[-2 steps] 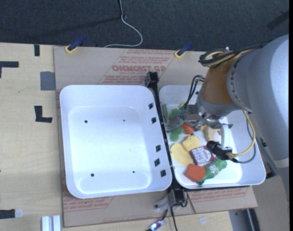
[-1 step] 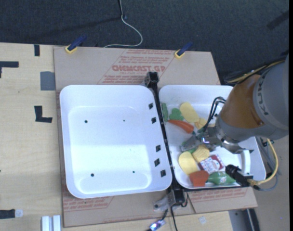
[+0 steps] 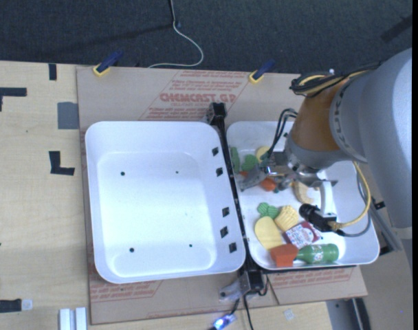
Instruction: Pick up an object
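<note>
Camera view, single frame.

My gripper (image 3: 259, 176) sits low in the right bin (image 3: 364, 251), hard against its left wall, about midway along that wall. My wrist blocks the tip, so I cannot tell whether it is open or closed, and nothing shows as gripped.

Nearest object: small orange piece (image 3: 269, 183), touching or just beside the gripper on the side toward the bin's near edge. It is partly covered, so its shape is unclear; the colour is bright orange-red.

Other contents:
- A green piece (image 3: 249, 162) lies just beyond the gripper, toward the far-left corner.
- A pale yellow piece (image 3: 264, 152) lies next to the green piece, half hidden.
- Toward the near-left corner is a cluster, closely packed: small green piece (image 3: 264, 209), ribbed yellow corn-like piece (image 3: 287, 217), smooth yellow piece (image 3: 267, 233), red-and-white packet (image 3: 300, 236), orange-red block (image 3: 283, 255), green bottle (image 3: 320, 254) lying along the near edge.

Room: the left wall is tight against the gripper. There is bare white floor in a narrow strip between the orange piece and the cluster. The right half of the bin is under my arm. The left bin (image 3: 99, 184) adjoins across the divider.
</note>
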Motion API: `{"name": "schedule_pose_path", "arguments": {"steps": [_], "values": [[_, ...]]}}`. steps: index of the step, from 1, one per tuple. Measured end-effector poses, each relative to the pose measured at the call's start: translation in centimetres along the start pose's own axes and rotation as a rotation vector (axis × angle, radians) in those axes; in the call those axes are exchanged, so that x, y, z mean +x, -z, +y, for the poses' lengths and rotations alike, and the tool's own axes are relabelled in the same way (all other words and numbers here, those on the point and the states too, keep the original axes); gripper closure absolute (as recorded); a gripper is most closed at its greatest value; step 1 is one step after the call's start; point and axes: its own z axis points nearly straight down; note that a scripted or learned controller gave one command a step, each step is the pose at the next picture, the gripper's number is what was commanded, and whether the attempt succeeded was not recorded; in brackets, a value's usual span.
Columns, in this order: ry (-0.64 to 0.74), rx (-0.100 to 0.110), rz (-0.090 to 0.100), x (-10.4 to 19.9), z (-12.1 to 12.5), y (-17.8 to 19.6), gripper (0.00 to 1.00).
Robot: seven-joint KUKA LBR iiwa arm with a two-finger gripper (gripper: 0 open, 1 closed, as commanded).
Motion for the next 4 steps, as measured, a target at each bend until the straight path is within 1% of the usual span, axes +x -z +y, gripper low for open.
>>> {"name": "schedule_pose_path", "arguments": {"steps": [1, 2, 3, 4], "values": [[-0.005, 0.004, -0.001, -0.1, -2.9, 0.0, 0.00], [-0.001, 0.001, -0.007, 0.0, 7.3, 0.0, 0.00], [-0.004, 0.005, -0.002, 0.2, 6.9, 0.9, 1.00], [-0.002, -0.010, -0.001, 1.2, 8.5, 13.5, 1.00]]}}
